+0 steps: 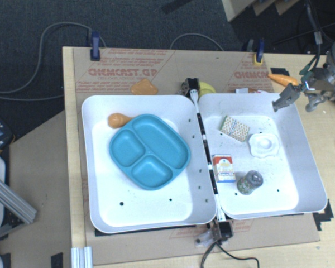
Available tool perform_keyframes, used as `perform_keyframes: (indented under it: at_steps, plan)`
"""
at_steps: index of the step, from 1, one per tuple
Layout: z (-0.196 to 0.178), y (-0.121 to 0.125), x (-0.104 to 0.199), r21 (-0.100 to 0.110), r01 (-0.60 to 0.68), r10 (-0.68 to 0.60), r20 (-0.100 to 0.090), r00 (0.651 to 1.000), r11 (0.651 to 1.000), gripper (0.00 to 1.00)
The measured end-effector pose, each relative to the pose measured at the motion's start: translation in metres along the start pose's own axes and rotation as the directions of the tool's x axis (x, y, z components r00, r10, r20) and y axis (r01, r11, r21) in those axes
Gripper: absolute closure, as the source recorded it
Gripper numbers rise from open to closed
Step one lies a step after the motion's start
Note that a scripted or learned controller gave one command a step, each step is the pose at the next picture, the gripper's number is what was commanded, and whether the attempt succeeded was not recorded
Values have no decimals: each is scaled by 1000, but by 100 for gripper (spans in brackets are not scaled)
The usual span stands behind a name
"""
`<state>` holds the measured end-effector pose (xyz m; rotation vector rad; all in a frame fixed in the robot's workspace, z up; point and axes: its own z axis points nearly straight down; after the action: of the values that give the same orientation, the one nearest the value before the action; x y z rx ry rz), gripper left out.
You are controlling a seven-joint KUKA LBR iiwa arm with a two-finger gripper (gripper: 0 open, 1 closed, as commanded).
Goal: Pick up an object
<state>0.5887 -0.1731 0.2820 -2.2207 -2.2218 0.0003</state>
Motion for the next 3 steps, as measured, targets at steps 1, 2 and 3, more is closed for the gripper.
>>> perform_keyframes:
  at_steps: [1,2,3]
  plan:
    - [122,-21,37,12,2,-2,-5,1000,1000,0]
    - [113,-98,17,6,-5,5,-1,1000,1000,0]
    - [201,-111,34,4,0,0,-1,1000,1000,0]
